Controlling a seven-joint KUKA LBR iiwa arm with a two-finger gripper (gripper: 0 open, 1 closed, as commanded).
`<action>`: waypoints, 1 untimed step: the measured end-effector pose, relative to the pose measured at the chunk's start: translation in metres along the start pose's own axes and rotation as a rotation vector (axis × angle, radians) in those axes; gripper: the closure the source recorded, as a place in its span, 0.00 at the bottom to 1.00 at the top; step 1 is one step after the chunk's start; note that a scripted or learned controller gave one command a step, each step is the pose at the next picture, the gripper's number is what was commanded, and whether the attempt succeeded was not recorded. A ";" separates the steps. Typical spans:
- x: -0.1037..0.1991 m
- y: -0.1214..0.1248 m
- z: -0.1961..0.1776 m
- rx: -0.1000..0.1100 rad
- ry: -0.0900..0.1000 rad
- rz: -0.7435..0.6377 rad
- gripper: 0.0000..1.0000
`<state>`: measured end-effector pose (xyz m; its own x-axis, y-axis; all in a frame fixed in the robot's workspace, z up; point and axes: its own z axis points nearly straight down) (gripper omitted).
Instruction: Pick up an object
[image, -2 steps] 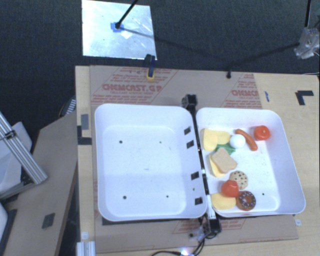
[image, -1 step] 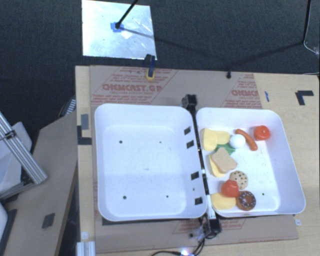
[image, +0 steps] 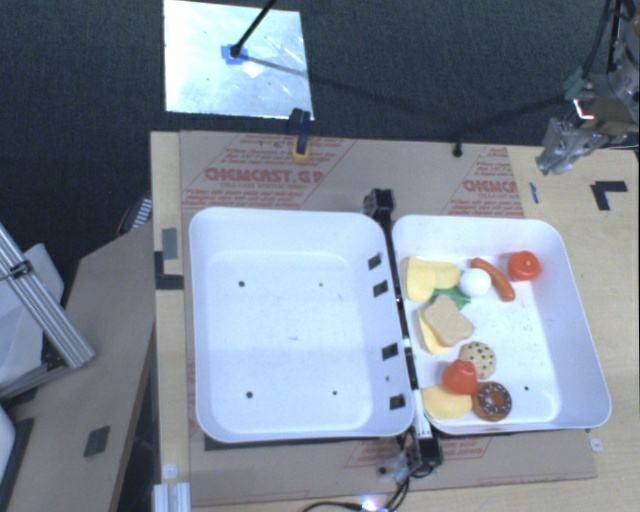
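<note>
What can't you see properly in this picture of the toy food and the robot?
- Gripper, camera view: small and blurred near the right edge, so whether its fingers are open or shut is unclear.
- Green piece: mostly covered by the white ball and yellow piece.
- Bottom yellow piece: partly under the tomato.

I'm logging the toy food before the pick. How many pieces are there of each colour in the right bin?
Right bin:
Yellow: 3
Red or orange: 3
White: 1
Green: 1
Tan: 2
Brown: 1
Total: 11
</note>
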<state>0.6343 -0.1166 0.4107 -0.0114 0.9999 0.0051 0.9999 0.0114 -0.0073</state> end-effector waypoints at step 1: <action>-0.062 0.017 0.036 -0.007 -0.008 0.014 1.00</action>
<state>0.6513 -0.1781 0.3745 0.0023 1.0000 -0.0026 1.0000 -0.0023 -0.0002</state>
